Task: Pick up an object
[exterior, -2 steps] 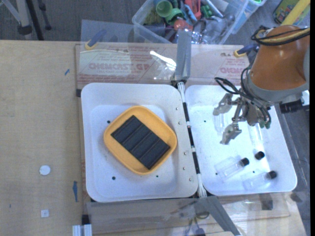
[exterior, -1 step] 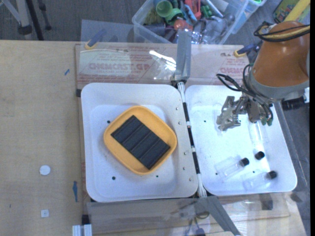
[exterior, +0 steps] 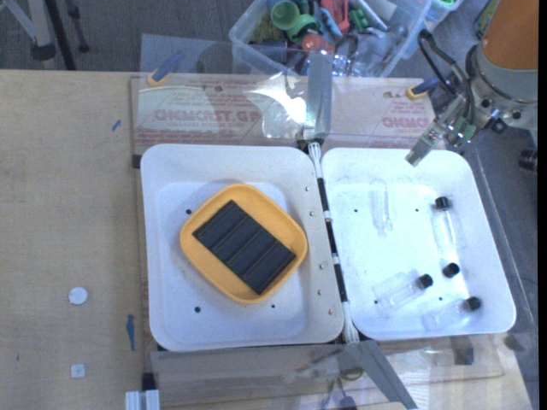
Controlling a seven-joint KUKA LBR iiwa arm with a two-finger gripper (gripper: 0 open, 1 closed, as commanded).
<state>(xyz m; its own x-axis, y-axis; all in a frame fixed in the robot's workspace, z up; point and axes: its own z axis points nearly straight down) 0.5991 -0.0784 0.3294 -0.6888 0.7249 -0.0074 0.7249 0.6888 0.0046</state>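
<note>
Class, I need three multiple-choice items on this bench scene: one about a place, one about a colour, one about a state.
1. Which bin holds the yellow square tray with the dark ribbed insert?
A left white bin
B right white bin
C neither

2. What colour are the caps of the clear plastic vials?
A red
B black
C white

3. How does the gripper stand?
A touching a vial
B over the tray
C above the right bin's far edge

Answers: 1 A, the tray lies in the left bin; 2 B, dark caps show; 3 C, it touches nothing.
</note>
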